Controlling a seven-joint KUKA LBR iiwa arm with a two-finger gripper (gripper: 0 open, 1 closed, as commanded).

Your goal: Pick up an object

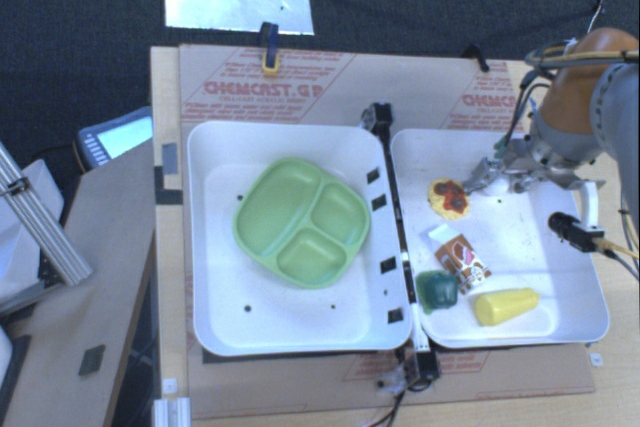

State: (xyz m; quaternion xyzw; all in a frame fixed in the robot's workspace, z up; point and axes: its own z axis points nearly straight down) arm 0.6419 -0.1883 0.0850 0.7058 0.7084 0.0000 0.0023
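Observation:
The right bin [590,315] holds several small things. A yellow and red toy [449,198] lies near its back left. A brown and white packet [461,259] sits in the middle, with a dark green lump [437,290] and a yellow wedge [505,305] toward the front. My gripper [480,177] hangs low over the back of this bin, its tip just right of the yellow and red toy and very close to it. Nothing shows as lifted off the bin floor.
A light green divided plate [300,220] lies in the left bin [215,315]. A black ridge [392,215] separates the two bins. The grey arm with its orange band [590,75] comes in over the right bin's back right corner.

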